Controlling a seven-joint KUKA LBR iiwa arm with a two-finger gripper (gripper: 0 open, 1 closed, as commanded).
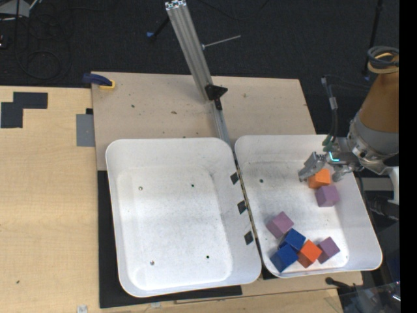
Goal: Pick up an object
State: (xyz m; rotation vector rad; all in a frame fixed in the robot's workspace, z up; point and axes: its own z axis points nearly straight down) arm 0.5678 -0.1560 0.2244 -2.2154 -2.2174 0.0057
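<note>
- We see the counter (163, 106), a light wooden surface, carrying two shallow white bins side by side.
- The left bin (130, 155) holds no blocks; we note only small dark specks on its floor.
- The right bin (273, 155) holds all the blocks, gathered toward its right and near portions.
- A slanted aluminium rail (189, 41) rises from the far edge between the bins toward the far left.
- The arm (381, 109), grey with an orange band, enters from the right and reaches over the right bin's far right area.
- The gripper (320, 169) sits low over the right bin. An orange block (320, 178) lies at its fingertips; we read the fingers as spread to either side of it, though contact cannot be confirmed.
- A purple block (327, 195) lies just near of the orange block, close beside it.
- In the near part of the right bin we see a cluster: a purple block (280, 224), two blue blocks (294, 238) (284, 258), an orange block (309, 253) and a purple block (329, 248) at the right end.
</note>
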